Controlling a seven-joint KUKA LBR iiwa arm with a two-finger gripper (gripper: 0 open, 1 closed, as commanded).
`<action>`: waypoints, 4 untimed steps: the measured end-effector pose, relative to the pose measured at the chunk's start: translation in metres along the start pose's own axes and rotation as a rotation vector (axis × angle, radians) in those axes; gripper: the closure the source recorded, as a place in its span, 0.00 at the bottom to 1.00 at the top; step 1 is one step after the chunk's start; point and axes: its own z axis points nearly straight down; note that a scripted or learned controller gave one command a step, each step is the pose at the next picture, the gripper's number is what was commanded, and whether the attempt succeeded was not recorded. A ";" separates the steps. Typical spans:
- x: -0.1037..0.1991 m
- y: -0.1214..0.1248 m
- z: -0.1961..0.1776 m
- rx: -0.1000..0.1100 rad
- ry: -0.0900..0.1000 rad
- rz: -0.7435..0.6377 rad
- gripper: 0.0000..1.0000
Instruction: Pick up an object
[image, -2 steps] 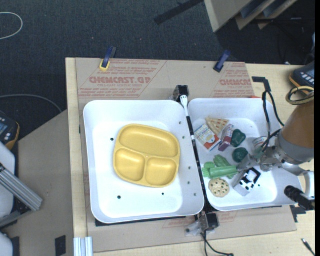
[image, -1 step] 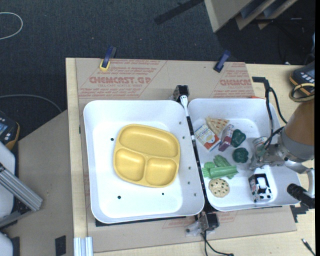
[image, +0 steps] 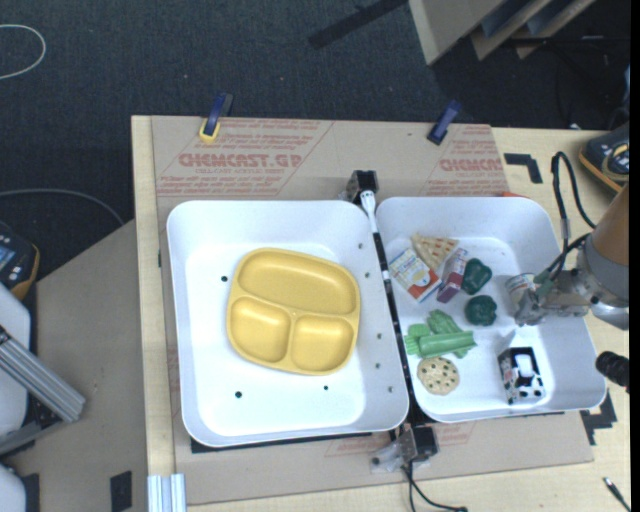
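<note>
Looking into the right bin (image: 560, 240), we count seven small toy foods, among them one cookie (image: 438, 375) and two dark green pieces; gripper (image: 522, 300) hovers beside them, its state unreadable.

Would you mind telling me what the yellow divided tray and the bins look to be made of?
The yellow tray looks like moulded plastic, smooth and slightly glossy, with rounded compartment edges and soft highlights. The two white bins seem thin formed plastic too, semi-gloss with rolled rims, though that is only a guess.
</note>
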 end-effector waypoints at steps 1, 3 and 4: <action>0.003 0.008 -0.046 -0.001 0.000 -0.001 1.00; 0.055 0.010 -0.083 0.008 0.007 -0.005 1.00; 0.111 -0.004 -0.094 0.009 0.007 -0.006 1.00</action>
